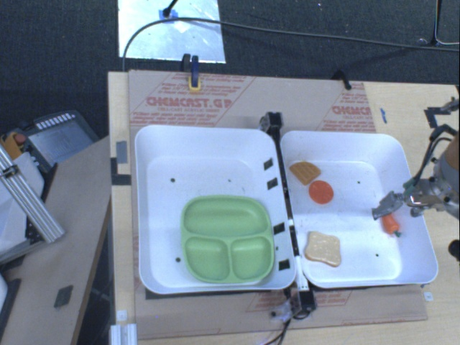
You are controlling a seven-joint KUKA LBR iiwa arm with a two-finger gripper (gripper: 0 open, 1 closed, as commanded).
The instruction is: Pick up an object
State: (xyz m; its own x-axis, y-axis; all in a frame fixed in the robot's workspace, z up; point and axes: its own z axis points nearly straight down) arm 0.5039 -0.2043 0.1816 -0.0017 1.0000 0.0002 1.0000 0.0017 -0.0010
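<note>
The right bin [359,149] holds several small food toys. A brown toast piece [305,171] lies near its left wall, with a red disc [321,192] just below it. A pale bread slice [323,249] sits toward the front left. A small orange carrot-like piece [391,225] lies by the right wall. My gripper [387,209] reaches in from the right, low over the bin, its tip directly above and touching or nearly touching the orange piece. Whether that piece is in its grasp is unclear.
The left bin [165,157] holds a green divided plate [228,238] at its front right. Black clips [273,124] join the bins along the middle divider. Cardboard [244,95] lies under both bins; a cable [316,38] runs across the back.
</note>
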